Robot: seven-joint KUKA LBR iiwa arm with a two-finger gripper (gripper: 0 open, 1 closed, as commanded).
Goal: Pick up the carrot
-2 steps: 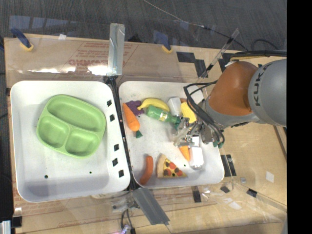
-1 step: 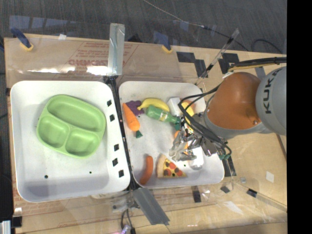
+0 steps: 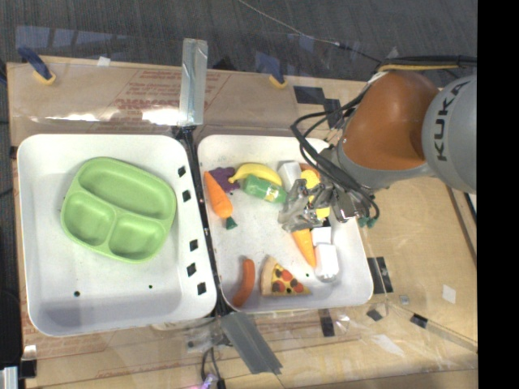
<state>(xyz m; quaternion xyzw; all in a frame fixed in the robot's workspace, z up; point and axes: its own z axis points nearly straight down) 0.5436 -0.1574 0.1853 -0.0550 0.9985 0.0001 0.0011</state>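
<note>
At the near wall of the right bin [image 3: 357, 286]: pizza slice [image 3: 283, 281] and sausage [image 3: 243, 280]. Behind these: carrot [image 3: 305, 247], orange, tapered, lying flat, touching a white block [image 3: 326, 259]. It is probably light, rigid, smooth plastic; best taken across its thick upper half. Directly above it: gripper [image 3: 302, 211], grip state cannot be told; nothing seen held. Farther back: banana [image 3: 255, 172].

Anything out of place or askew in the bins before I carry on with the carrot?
Nothing spilled or damaged. The toy food lies jumbled in the right bin; the green divided plate sits at a slant in the left bin. The carrot lies by the divider, apart from the gripper.
</note>
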